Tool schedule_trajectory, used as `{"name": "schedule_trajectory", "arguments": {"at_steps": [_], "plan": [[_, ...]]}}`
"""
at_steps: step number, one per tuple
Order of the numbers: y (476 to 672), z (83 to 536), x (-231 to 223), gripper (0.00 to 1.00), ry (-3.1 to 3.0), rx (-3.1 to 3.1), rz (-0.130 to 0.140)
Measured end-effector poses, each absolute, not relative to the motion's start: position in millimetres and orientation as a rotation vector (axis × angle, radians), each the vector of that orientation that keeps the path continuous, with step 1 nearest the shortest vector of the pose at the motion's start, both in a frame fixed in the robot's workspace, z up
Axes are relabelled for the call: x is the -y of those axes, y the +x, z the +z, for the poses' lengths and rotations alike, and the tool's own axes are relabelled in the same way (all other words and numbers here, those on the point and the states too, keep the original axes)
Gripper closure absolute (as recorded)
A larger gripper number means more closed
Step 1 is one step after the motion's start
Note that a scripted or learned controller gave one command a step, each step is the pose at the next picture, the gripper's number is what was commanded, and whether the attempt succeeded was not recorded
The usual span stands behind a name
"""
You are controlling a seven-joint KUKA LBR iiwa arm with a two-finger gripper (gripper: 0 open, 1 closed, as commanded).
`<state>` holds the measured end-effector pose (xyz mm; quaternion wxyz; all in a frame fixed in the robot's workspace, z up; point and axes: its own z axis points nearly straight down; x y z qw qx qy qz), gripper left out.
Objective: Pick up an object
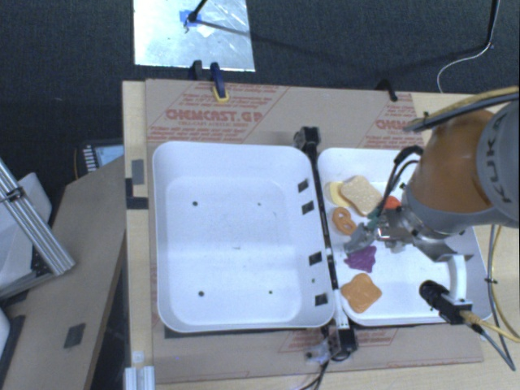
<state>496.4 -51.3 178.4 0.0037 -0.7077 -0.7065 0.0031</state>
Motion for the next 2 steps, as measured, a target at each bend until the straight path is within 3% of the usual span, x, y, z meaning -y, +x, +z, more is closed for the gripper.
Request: {"name": "schedule_trajectory", "arguments": {"at_steps": [1, 2], "plan": [[500.4, 194.8, 50.3, 1.00, -2.221, 2.225, -0.003], [497.9, 301.1, -7.0, 1.00, -2.214, 2.240, -0.018]]}}
